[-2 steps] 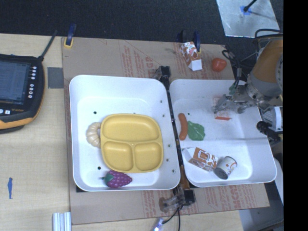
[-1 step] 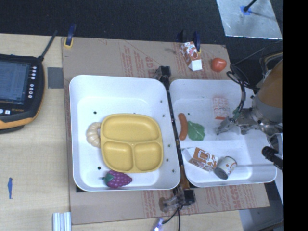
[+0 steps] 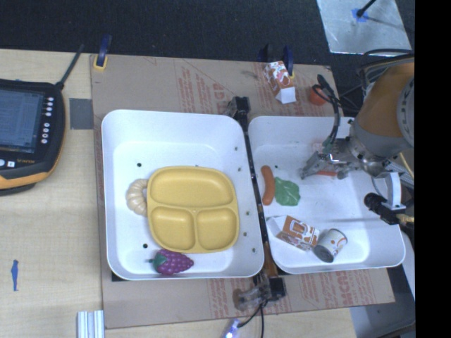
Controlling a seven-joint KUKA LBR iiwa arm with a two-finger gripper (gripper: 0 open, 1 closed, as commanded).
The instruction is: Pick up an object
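The arm comes in from the right, its grey body and orange band partly cut off at the frame's edge. The end effector (image 3: 315,166) hangs over the right bin (image 3: 352,259), near that bin's far side. Its fingers are spread wide, with nothing between them; their tips are dark and hard to separate from the shadow beneath, so whether they touch the bin floor cannot be told.

Just to the left of the end effector and slightly nearer the camera lie a sausage (image 3: 268,184) and a green leaf (image 3: 287,192), side by side and touching. Further toward the camera, a small carton (image 3: 299,233) and a can (image 3: 330,245) rest against each other on their sides; the carton's print is too small to read.

Well to the left, in the left bin (image 3: 120,189), a yellow divided plate (image 3: 192,208) covers part of a pale gourd-like toy (image 3: 137,196). Purple grapes (image 3: 173,263) sit at the plate's near edge. A small box (image 3: 280,78) stands on the tabletop (image 3: 49,259) beyond the bins.
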